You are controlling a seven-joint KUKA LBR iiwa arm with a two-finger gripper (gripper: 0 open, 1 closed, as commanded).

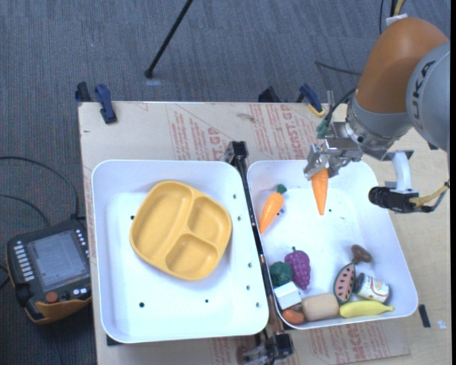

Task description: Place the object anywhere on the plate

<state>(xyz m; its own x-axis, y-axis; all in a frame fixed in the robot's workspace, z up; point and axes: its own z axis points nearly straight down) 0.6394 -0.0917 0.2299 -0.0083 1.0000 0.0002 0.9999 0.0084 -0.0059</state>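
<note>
The gripper [320, 166] hangs above the right bin [384, 238], near its far edge, and there is a carrot [320, 192] pinched at its top end between the fingers, tip pointing straight down. The carrot dangles clear of the bin floor, over the bin's far half, well apart from the plate. The fingers are clamped on the carrot's upper end, though the exact contact is small and a bit murky at this angle.

Over in the left bin [110, 234] lies the yellow plate [181, 228], three compartments, sitting a little toward the far side. A second carrot [270, 207] with a green top lies against the right bin's left wall. Down at the near edge there's a cluster: purple grapes [298, 267], a dark green piece [280, 272], a white block [288, 295], a beige roll [320, 307], a watermelon slice [344, 281], a small can [374, 288] and a banana [365, 309].
</note>
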